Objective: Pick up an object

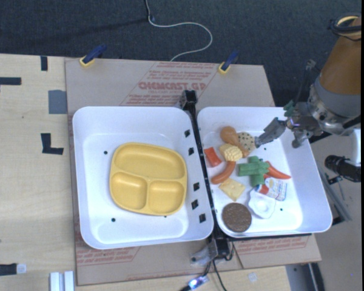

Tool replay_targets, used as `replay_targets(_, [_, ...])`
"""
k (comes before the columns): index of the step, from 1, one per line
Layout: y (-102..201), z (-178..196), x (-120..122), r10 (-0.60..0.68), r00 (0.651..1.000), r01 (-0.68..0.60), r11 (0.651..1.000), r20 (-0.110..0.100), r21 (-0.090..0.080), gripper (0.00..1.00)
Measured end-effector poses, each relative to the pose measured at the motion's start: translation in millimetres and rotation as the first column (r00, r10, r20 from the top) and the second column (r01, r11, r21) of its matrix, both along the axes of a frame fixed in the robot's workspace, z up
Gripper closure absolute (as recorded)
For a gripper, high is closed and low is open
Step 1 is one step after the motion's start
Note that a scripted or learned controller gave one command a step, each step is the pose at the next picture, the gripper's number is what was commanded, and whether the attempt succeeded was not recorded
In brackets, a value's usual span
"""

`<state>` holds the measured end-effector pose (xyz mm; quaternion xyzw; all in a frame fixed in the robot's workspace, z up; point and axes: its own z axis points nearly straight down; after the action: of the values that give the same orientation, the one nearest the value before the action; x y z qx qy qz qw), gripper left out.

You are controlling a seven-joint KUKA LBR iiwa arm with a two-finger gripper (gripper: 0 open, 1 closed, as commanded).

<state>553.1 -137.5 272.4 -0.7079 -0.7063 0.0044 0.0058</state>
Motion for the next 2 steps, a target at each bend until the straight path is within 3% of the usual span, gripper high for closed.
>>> replay_targets(1, [0.4,7.2,1.9,0.003,1.000,-0.003,1.000,0.013,-0.002,0.00])
replay_targets(2, [5.0,-53.0,-6.5,0.003,1.000,-0.003,1.000,0.007,-0.001,0.00])
